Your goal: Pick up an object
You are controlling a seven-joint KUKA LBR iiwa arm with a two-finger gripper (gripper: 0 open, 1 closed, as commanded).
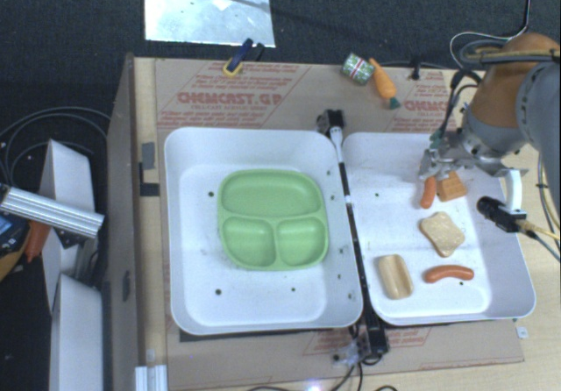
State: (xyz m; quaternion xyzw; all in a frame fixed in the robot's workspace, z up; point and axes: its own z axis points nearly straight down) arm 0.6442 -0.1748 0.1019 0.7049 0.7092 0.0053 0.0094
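In the right bin, my gripper hangs low over the far right part, reaching in from the right. Just beneath and in front of it lie a small orange stick and an orange-brown block, both very close to the gripper tip. I cannot make out whether either is touched. Nearer the front lie a tan bread slice, a bun and a red-orange sausage.
The left bin holds a green divided plate. A black divider runs between the bins. Behind them on the cardboard lie a small can, a toy carrot and a clip. A black fitting juts over the right bin's edge.
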